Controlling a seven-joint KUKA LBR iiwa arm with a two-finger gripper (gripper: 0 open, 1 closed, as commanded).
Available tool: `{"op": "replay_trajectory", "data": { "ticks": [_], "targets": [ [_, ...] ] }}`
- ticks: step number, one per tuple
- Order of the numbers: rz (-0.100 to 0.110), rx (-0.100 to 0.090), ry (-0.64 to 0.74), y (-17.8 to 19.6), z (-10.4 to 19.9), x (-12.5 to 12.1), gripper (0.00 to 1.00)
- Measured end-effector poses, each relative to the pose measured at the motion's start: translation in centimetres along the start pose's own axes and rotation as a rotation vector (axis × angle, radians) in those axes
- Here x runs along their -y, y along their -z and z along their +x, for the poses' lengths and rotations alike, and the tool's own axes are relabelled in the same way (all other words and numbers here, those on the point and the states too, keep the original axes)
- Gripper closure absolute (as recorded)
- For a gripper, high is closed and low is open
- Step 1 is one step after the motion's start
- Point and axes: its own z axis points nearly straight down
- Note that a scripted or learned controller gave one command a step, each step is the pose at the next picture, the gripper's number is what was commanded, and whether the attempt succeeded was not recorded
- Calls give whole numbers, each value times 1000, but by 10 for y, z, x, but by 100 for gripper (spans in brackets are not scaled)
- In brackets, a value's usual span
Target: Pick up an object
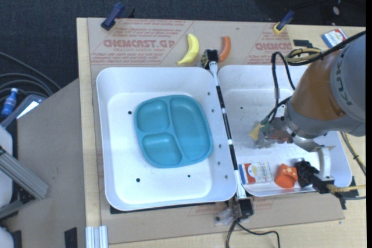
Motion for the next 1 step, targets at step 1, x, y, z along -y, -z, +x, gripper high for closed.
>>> {"op": "replay_trajectory", "data": {
  "ticks": [1],
  "targets": [
    [0, 0, 2, 90, 58, 32, 100]
  ]
}}
